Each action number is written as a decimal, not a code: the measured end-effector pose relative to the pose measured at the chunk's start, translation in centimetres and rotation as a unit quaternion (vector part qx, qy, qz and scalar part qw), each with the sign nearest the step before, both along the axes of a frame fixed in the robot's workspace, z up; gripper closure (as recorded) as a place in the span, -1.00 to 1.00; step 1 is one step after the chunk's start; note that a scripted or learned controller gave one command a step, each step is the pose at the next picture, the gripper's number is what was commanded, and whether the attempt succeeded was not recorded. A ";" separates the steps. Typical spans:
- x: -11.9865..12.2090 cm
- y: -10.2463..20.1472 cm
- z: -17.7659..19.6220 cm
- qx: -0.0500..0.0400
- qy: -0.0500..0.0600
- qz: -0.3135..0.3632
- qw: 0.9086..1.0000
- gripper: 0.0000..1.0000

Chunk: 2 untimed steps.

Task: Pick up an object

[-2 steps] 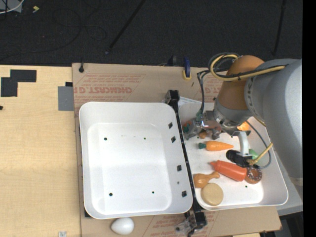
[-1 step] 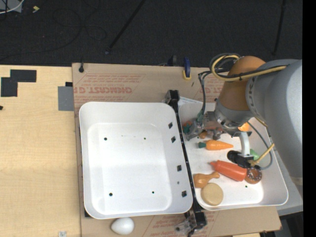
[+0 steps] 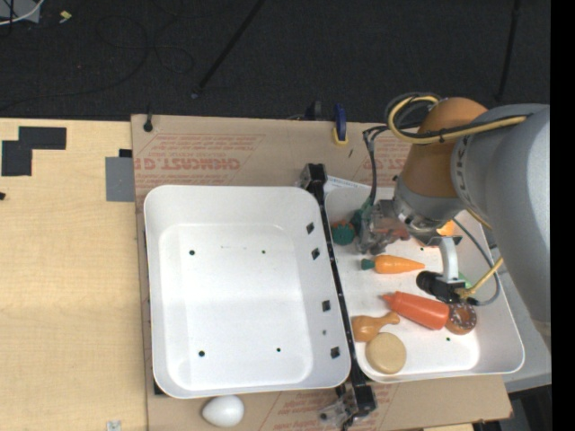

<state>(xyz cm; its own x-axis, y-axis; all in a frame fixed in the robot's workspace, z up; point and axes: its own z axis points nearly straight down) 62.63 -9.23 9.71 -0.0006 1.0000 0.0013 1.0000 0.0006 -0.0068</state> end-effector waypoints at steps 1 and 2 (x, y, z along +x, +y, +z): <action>0.6 0.3 -1.1 0.000 0.000 0.000 1.000 1.00; 0.6 0.3 -1.0 0.000 -0.001 0.000 1.000 -1.00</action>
<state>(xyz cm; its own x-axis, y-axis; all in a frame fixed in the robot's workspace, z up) 63.22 -8.88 8.67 -0.0009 1.0000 0.0006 1.0000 0.0009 -0.0057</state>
